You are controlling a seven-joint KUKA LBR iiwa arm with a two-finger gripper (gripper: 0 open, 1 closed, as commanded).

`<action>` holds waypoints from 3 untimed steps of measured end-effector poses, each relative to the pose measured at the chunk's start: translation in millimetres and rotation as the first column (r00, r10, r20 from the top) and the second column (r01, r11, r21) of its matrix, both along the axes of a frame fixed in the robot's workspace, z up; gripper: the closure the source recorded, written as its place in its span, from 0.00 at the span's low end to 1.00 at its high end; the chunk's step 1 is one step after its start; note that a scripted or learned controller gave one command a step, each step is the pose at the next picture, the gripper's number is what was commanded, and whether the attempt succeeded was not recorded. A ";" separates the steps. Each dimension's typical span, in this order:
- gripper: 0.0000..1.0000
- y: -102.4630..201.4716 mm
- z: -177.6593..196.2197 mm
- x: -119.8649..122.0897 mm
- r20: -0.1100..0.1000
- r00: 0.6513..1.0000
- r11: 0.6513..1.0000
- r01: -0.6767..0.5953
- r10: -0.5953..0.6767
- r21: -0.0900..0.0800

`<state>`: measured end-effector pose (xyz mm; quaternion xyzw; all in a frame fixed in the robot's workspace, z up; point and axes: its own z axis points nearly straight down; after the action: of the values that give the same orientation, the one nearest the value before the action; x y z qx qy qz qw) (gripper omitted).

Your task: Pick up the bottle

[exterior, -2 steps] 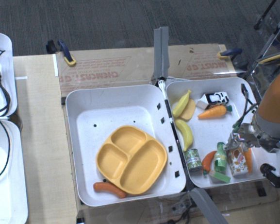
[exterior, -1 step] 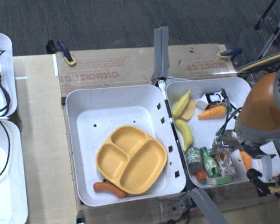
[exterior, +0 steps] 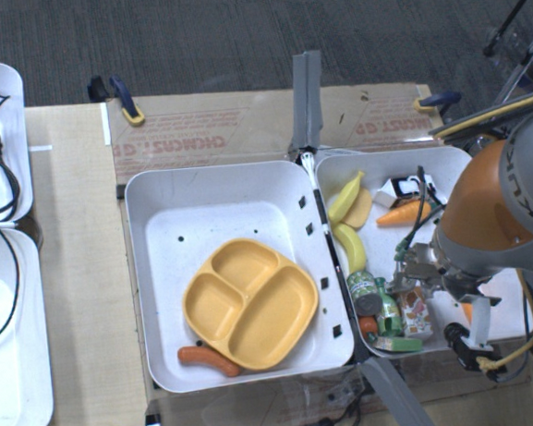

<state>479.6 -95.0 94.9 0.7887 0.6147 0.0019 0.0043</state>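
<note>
Gripper (exterior: 409, 276) hanging low in the right bin (exterior: 447, 159), under the grey arm (exterior: 490, 225) with its orange band; whether it is released or clenched cannot be told from this slant. Bottle (exterior: 366, 293), green-capped with a green label, is lying just left of the gripper, against the bin's left wall, close beside it but not visibly between anything. A red-and-white carton (exterior: 415, 315) is sitting just below the gripper, with a green piece (exterior: 400, 343) at the bin's front edge. Two bananas (exterior: 346, 219) are lying toward the back left of the same bin, a carrot (exterior: 404, 212) and a small black-and-white item (exterior: 403, 187) resting behind the arm.

Left bin (exterior: 160, 263) is holding a yellow divided plate (exterior: 251, 301), three compartments, tilted diagonally. A sausage (exterior: 208, 359) is lying at the plate's front left edge, partly tucked under it.
</note>
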 end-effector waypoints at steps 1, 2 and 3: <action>0.00 1.6 -3.1 -1.9 -0.008 1.000 1.000 -0.001 0.001 0.003; 0.00 0.9 -2.9 117.8 -0.011 0.975 0.975 0.221 -0.221 0.002; 0.00 2.6 97.1 179.0 -0.008 0.993 0.993 0.115 -0.115 0.002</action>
<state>658.6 -92.4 191.9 0.8229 0.5682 -0.0010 0.0010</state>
